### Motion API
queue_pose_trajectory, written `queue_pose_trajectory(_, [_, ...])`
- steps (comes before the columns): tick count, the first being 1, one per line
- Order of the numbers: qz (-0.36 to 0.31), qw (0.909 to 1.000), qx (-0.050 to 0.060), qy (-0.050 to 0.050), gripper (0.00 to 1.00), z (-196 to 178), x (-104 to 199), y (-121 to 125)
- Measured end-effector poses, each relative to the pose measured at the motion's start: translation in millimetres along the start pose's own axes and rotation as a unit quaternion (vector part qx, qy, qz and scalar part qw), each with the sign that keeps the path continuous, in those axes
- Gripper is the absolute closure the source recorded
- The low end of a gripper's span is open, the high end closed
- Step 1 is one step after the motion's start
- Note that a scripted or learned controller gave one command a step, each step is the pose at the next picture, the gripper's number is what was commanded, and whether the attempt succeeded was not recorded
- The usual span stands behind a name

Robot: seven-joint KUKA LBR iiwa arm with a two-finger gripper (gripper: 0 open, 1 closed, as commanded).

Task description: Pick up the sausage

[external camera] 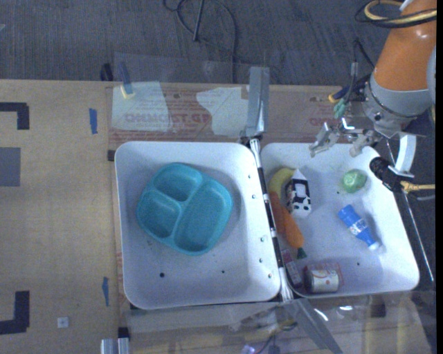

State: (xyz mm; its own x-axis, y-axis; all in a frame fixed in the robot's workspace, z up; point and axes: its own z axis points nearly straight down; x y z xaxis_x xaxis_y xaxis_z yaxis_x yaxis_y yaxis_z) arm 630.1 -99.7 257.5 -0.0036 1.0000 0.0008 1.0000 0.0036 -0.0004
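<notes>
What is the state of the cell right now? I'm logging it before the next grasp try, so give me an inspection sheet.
Surface: left bin and right bin side by side on a tan bench.
Job's things: sausage, probably the orange-brown long piece by the right bin's left wall; identity uncertain.
Clutter: teal plate in the left bin; banana, cow-print carton, green ball, blue bottle and can in the right bin.
Grippers: pincer open, holding nothing, above the right bin's back rim.
Cables: yellow cable by the arm; black cables behind the bench.
Surroundings: blue tape, clear sheet.
</notes>
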Motion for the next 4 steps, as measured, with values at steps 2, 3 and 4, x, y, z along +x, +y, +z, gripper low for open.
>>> queue_pose_trajectory(2, [-0.150,0.9885,-0.015,-0.005,1.00,131,-2,-17])
queue_pose_trajectory(3, [-0.272,0.9622,-0.004,-0.003,1.00,170,-64,19])
queue_pose_trajectory(4, [-0.415,0.9097,-0.004,-0.003,1.00,170,-90,38])
